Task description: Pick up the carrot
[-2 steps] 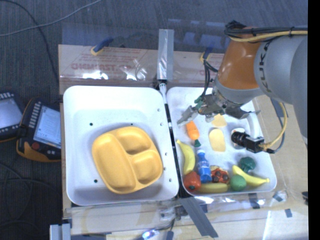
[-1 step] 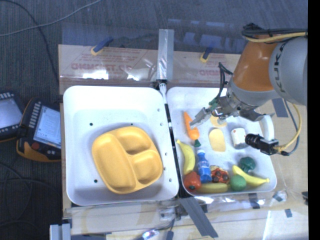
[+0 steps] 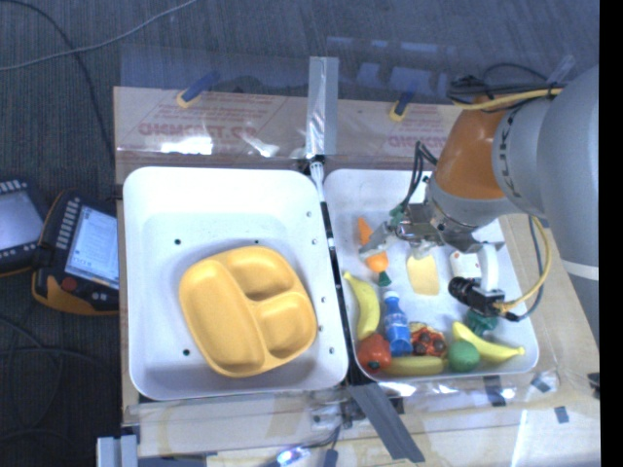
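Just left of the gripper (image 3: 382, 244) lies the carrot (image 3: 363, 231); finger gap unclear.

Both bins look like smooth, glossy white plastic: the left bin (image 3: 146, 261) and the right bin (image 3: 521, 309) catch soft highlights along their rims. The yellow divided tray (image 3: 248, 305) in the left bin has a satin plastic sheen. The carrot (image 3: 364, 231) appears as matt orange plastic. The bananas (image 3: 366, 305) look like smooth, slightly shiny plastic, and the small bottle (image 3: 396, 324) is clear glossy blue plastic. The arm (image 3: 545, 154) shows a smooth grey painted shell and a glossy orange band. The counter (image 3: 224, 125) looks like matt brown cardboard under a shiny clear film. The floor (image 3: 97, 27) is rough dark carpet.
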### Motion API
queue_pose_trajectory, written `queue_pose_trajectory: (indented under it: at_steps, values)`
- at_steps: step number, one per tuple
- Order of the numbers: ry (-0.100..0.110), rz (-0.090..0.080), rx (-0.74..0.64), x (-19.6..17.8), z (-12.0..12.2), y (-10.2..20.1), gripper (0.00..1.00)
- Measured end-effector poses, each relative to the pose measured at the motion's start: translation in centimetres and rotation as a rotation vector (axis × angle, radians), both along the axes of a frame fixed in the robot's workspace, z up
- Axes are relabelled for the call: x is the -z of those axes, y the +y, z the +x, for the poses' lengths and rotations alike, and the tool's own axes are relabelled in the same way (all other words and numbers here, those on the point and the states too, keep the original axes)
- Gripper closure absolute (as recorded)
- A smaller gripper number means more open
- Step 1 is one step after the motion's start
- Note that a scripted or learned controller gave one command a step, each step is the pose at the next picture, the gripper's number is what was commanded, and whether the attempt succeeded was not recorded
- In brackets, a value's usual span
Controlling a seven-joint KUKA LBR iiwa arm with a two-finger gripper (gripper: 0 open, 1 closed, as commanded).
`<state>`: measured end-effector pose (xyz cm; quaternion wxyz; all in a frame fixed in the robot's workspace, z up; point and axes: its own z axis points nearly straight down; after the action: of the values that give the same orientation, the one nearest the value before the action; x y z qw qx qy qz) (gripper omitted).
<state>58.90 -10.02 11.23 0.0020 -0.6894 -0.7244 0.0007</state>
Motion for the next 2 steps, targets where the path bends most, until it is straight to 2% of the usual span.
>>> queue_pose_trajectory:
  at_steps: [1, 2]
  values:
    - [-0.013, 0.000, 0.176, 2.18, 0.45, -0.01, 0.00]
    - [-0.014, 0.003, 0.176, 1.27, 0.50, 0.08, 1.00]
